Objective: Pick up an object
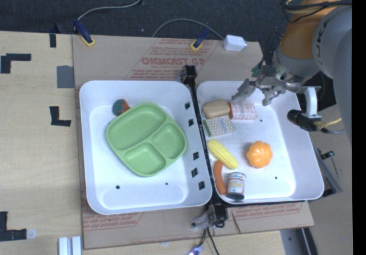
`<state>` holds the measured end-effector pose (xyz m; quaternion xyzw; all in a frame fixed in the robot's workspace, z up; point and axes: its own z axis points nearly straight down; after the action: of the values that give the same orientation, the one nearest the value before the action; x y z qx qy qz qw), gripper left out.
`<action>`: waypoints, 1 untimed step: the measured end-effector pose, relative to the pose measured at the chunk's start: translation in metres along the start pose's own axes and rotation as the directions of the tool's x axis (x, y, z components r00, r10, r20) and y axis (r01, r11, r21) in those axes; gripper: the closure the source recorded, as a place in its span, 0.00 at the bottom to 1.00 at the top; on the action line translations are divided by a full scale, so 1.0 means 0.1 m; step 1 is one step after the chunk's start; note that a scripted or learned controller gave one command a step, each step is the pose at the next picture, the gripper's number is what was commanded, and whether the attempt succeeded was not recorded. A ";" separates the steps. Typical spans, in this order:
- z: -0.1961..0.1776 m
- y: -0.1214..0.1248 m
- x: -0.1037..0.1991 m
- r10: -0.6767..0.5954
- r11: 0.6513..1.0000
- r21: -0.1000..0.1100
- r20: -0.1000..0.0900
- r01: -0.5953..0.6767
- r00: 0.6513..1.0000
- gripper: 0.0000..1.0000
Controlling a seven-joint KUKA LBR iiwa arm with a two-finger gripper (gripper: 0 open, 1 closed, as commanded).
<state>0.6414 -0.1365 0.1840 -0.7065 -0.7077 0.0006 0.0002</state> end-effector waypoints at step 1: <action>0.83 0.28 0.36 -0.002 1.000 -0.013 0.002 0.002 1.000 0.00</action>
<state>0.6689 -0.1000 0.1007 -0.7059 -0.7083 -0.0035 -0.0051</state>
